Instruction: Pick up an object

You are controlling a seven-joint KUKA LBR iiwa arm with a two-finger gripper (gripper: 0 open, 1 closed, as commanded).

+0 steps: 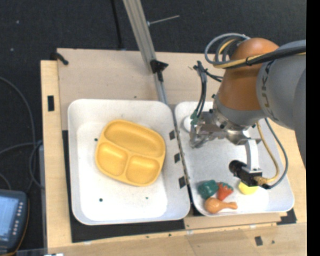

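Toy cluster (green block [207, 187], red piece [224, 188], orange drumstick [220, 205], yellow piece [247, 188]) lies below-right of claw [201, 135], apart. Claw state: cannot tell. Nothing visibly grasped; approach, grasp and lift judged pending.

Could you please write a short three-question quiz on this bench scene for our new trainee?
1. True or false: the yellow divided plate lies in the left bin.
2. Which item lies nearest the right bin's front edge? A) green piece B) orange drumstick-shaped toy C) yellow piece
3. Fill in: the plate has ___ compartments.

Key: 1 true; 2 B; 3 three. The gripper hangs over the back of the right bin, apart from the toys clustered at its front.
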